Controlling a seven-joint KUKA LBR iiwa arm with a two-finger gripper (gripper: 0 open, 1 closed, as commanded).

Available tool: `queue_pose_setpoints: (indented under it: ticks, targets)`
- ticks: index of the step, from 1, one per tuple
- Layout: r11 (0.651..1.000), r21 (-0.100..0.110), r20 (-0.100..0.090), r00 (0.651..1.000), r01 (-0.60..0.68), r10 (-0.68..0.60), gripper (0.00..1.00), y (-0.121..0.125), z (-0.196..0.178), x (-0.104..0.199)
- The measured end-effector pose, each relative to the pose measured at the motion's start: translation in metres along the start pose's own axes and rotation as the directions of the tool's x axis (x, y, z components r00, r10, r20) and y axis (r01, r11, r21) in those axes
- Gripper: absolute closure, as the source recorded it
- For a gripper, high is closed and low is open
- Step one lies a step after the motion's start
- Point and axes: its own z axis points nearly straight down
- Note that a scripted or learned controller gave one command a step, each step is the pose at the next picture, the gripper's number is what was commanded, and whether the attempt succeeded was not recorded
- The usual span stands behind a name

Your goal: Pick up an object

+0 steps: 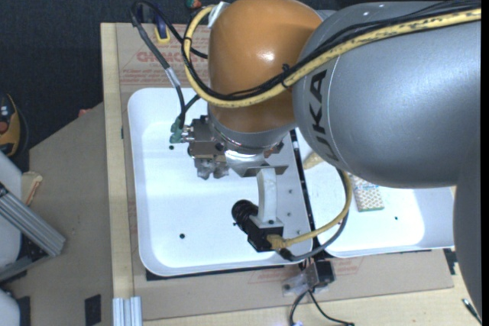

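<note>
My gripper (209, 166) hangs over the middle of the left bin (157, 187), mostly hidden under the orange wrist band and the grey arm. Nothing shows between it and the bin floor from this angle. In the right bin (405, 229), a small flat object with a speckled green-and-white pattern (369, 198) lies close under the arm's edge, well to the right of the gripper. A pale scrap (311, 161) peeks out beside the divider between the bins.
The grey arm covers most of the right bin and the back of both bins. A cardboard sheet (114, 88) lies under the bins. Cables loop around the wrist at the back left. Bare white floor shows in the left bin's front and left parts.
</note>
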Motion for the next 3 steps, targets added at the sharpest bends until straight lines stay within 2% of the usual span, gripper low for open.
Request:
queue_pose_setpoints:
  ticks: [1, 2, 3]
  targets:
    - [1.0, -0.02, -0.007, 1.0, -0.003, 0.003, 1.0, 0.002, -0.083, -0.048]
    - [1.0, -0.03, -0.012, 1.0, 0.003, -0.003, 1.0, 0.0, -0.232, -0.045]
    - [1.0, 0.0, -0.001, 1.0, 0.005, -0.005, 1.0, -0.001, -0.087, 0.002]
